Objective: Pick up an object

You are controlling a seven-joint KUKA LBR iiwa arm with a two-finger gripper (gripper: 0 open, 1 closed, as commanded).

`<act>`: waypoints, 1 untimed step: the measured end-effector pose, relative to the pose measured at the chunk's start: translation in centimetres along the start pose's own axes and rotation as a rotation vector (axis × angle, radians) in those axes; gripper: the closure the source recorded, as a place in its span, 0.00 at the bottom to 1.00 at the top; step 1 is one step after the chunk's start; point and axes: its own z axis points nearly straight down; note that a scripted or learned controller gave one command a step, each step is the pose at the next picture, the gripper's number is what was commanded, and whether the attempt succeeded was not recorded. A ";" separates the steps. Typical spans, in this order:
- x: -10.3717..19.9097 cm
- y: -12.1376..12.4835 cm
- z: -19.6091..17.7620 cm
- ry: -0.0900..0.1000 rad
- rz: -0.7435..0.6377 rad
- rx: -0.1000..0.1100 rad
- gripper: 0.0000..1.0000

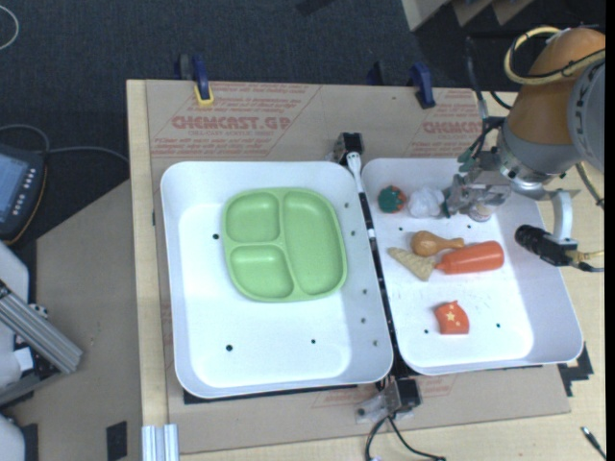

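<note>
1. The table (144,257) carries two shallow white bins side by side. The left bin (192,334) holds a green divided plate (284,244); the right bin (538,339) holds the loose things to pick from.
2. In the right bin, a small green-and-red ball (390,199) lies near the back, with a pale lump (424,202) just beside it. Further forward sit a tan gourd-shaped piece (434,244), a beige wedge (413,263) and a long orange-red piece (471,258), all three crowded together and seemingly touching. A small red chunk (452,317) lies apart, nearer the front.
3. The arm (548,104) reaches in from the right, and the tool (468,200) hangs low over the back of the right bin, just beside the pale lump.
4. Whether the tool is released or clenched cannot be told from this angle, and nothing can be made out between its tips.
5. Judged risk: the tool sits right of the pale lump, so closing here may catch only its edge and nudge it toward the ball.
6. Judged risk: the lump and the ball look small and rounded, so either could roll out of a pinch.
7. Judged risk: going for the crowded cluster could push its neighbours or lift two pieces at once; the lone red chunk looks the cleaner target.
</note>
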 end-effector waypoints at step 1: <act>-0.2 1.2 -5.2 -0.001 0.000 -0.001 1.00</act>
